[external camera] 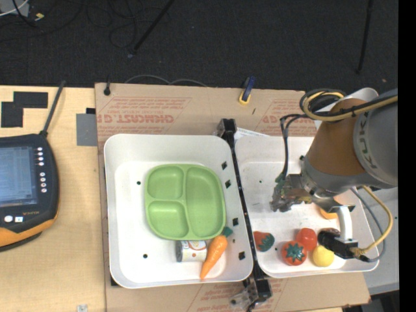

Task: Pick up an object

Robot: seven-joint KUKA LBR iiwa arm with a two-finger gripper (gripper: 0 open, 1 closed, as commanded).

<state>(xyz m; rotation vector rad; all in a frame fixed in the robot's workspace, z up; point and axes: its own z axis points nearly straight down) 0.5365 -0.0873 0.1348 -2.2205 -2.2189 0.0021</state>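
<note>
Objects: no one piece is marked out for picking. A strawberry, tomato, red fruit and lemon sit clustered below the gripper, near it but apart from it.
Gripper: low over the bare floor of the right bin, with nothing seen in its grasp.
Grip: cannot tell whether parted or closed; the tool is dark and blurred against the arm.
Orange piece: just right of the gripper, half hidden under the arm.
Arm: above and right of the gripper, tan wrist and grey body covering that bin's right half.
Left bin: left of the gripper, past the black divider.
Plate: green, three compartments, left of the gripper.
Can: on its side, below and left of the gripper, at the plate's lower edge.
Carrot: tilted, touching the can, on the side nearer the gripper.
Tablet: far left of the gripper, on the bench.
</note>
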